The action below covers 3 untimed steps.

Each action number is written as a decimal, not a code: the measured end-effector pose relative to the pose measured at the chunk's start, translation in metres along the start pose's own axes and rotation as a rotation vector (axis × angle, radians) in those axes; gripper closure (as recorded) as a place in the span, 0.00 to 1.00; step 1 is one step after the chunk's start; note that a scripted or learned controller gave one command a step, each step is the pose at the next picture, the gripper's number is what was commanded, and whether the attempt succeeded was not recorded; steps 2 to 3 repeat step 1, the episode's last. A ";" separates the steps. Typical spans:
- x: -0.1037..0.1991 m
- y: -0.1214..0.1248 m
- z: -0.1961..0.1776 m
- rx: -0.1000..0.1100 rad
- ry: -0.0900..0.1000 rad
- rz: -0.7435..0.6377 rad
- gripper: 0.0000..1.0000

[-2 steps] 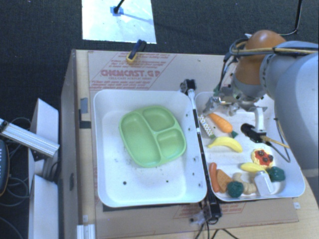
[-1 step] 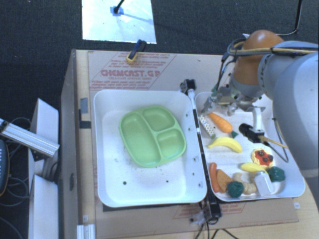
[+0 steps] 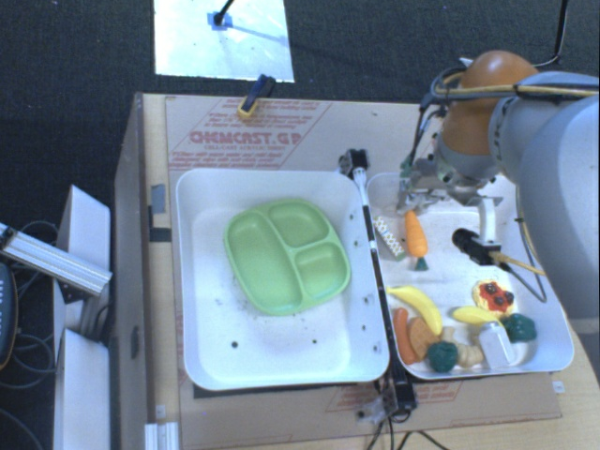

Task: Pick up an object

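My gripper [image 3: 411, 199] hangs over the back left part of the right bin [image 3: 553, 345], under the arm's orange band. Directly below it is an orange toy carrot [image 3: 415, 234], its green tip pointing toward the front. The carrot's top end reaches the underside of the gripper; whether it is gripped or lying on the bin floor is unclear. A white patterned piece [image 3: 387, 236] lies just left of the carrot, against the divider.
The front of the right bin holds a banana [image 3: 417, 307], a second yellow piece [image 3: 473, 315], a red and yellow toy [image 3: 494, 296], two green broccoli pieces [image 3: 518, 326], brown sausages [image 3: 411, 334] and a white block [image 3: 494, 343]. A green divided plate [image 3: 286, 254] lies in the left bin [image 3: 202, 345].
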<state>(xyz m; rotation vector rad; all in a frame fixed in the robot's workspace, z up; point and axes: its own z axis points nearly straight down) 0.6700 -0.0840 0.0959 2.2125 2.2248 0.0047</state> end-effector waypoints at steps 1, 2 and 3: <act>0.056 0.001 -0.158 -0.001 0.001 0.001 1.00; 0.056 0.001 -0.158 -0.001 0.001 0.001 1.00; 0.056 0.001 -0.158 -0.001 0.001 0.001 1.00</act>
